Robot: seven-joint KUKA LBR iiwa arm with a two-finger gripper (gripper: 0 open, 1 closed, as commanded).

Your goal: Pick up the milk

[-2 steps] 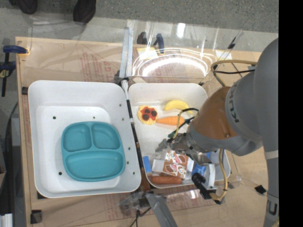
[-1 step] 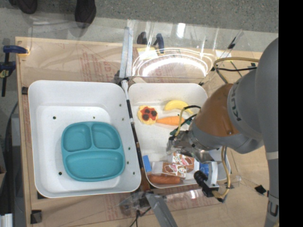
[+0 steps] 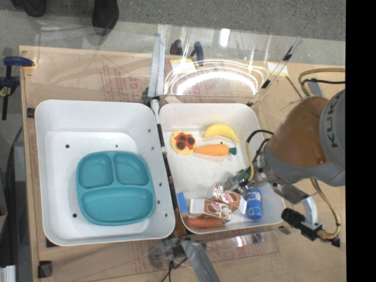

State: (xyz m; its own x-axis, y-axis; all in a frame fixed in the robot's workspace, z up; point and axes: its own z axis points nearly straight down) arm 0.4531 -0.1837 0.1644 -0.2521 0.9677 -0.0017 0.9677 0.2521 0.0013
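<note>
The milk (image 3: 215,204) is a brown and white carton lying on its side near the front edge of the right bin (image 3: 254,117). My gripper (image 3: 238,181) hangs low over the bin's front right part, just above and to the right of the carton's upper end. The grey and orange arm (image 3: 305,143) comes in from the right and hides the bin's right wall. I cannot make out whether the gripper touches the carton.
A blue can (image 3: 253,204) stands right of the milk, a sausage (image 3: 204,221) lies in front of it and a small blue and white box (image 3: 182,203) to its left. Banana (image 3: 220,131), carrot (image 3: 211,151) and pizza slice (image 3: 183,142) lie farther back. A teal divided plate (image 3: 115,188) sits in the left bin (image 3: 53,122).
</note>
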